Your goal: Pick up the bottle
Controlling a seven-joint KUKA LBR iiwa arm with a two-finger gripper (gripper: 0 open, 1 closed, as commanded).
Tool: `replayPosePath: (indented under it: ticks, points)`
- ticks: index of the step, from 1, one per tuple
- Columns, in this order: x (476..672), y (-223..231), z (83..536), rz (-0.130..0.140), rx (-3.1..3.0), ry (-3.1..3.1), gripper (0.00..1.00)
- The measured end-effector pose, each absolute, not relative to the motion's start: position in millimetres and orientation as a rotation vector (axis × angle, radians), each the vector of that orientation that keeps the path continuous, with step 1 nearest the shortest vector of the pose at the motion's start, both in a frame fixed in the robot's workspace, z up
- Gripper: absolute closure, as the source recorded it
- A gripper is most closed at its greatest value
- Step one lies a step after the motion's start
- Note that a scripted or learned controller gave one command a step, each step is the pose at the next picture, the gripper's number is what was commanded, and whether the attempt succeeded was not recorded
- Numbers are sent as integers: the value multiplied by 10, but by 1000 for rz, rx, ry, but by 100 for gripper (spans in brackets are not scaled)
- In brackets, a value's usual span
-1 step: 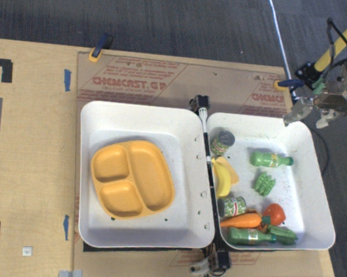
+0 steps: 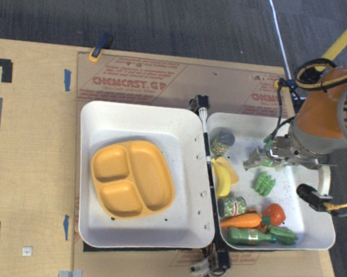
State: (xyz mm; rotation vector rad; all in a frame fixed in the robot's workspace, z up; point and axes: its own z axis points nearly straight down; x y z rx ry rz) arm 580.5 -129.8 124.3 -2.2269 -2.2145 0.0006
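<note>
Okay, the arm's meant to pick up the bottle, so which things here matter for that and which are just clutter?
For the job:
green bottle, lying along the near wall of the right bin
claw, above that bin

Just lying about:
orange divided plate in the left bin
banana
carrot
tomato
two cans

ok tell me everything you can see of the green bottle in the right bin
The small green plastic bottle lies on its side along the near wall of the right white bin, neck pointing right. A lighter label band shows on its body; the print is too small to read. The orange toy carrot lies against its upper side, and a dark green vegetable sits by its neck. The gripper is apart from it.
</note>
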Motion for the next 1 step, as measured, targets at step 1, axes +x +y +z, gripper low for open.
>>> replayPosePath:
  ticks: [1]
  points:
    - [5816,-1301,1352,-2,-2230,-2216,100]
